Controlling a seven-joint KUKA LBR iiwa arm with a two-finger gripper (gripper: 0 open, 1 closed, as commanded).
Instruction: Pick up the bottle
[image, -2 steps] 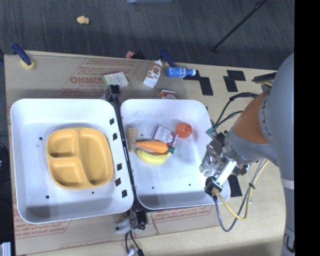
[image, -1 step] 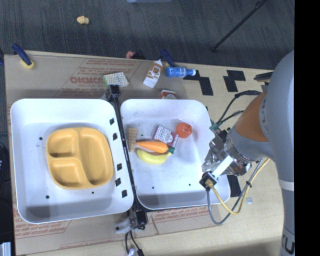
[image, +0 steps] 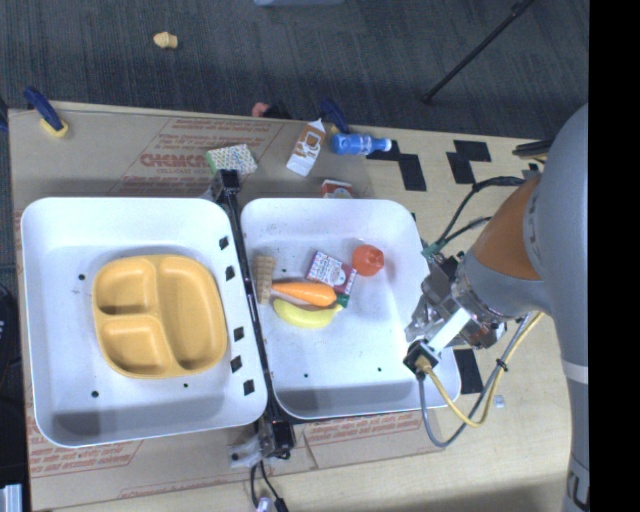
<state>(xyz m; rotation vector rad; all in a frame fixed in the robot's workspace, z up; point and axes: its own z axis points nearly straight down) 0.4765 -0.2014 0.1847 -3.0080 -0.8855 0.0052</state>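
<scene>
The bottle (image: 358, 145) is lying on the desk (image: 500, 460) beyond the far rim of the right bin (image: 400, 215). The pincer (image: 437, 312) is hanging over that bin's right edge, well apart, likely not yet approaching; its spread cannot be told.

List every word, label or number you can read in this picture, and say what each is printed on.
"CHEMC...", only partly legible: red print on the cardboard sheet.
Too blurred or too small to read: the sheet's smaller red lines, the carton, the red-and-white packet, the bottle.
</scene>
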